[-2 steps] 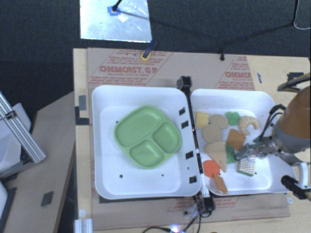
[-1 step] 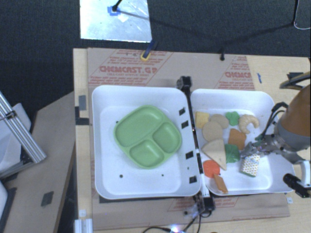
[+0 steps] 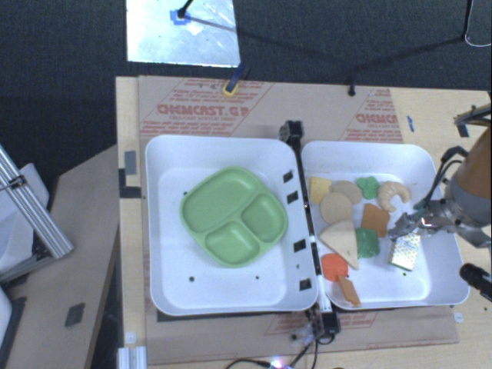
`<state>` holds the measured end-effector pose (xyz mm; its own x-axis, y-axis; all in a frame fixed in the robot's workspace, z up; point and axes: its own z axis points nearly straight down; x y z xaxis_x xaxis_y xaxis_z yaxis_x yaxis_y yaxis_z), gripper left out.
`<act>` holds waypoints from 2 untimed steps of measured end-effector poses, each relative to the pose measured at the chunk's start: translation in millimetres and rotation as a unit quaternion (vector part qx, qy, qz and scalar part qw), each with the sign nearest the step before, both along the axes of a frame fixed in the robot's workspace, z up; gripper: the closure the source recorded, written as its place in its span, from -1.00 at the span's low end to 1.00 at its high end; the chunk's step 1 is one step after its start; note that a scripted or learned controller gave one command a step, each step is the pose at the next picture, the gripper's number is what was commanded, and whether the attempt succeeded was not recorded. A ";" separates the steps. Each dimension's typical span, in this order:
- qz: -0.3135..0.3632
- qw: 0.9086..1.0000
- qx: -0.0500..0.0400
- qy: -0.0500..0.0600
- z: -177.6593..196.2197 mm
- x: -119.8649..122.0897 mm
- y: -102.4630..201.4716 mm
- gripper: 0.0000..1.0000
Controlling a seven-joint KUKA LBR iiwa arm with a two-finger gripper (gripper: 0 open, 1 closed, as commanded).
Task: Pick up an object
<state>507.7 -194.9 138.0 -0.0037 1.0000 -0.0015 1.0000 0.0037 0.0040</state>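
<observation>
Your lower-frame items first: orange carrot piece (image 3: pixel 349 290) and red tomato (image 3: pixel 334 265) sit at the right bin's (image 3: pixel 442 283) bottom left. Above them a cheese wedge (image 3: pixel 341 241), green piece (image 3: pixel 367 242), orange block (image 3: pixel 375 219), croissant (image 3: pixel 393 194). Gripper (image 3: pixel 406 227) hovers over a silver grater (image 3: pixel 406 252), right side; can't tell its grip. Green divided plate (image 3: pixel 233 216) fills the left bin (image 3: pixel 165 206).

Toy food (image 3: pixel 350 221) crowds the right bin's (image 3: pixel 442 283) left half; right side open
</observation>
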 end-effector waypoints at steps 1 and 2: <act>0.000 1.000 -0.001 -0.002 63.4 -2.8 -1.1 1.00; 0.000 1.000 0.000 0.000 87.8 -1.4 -1.5 1.00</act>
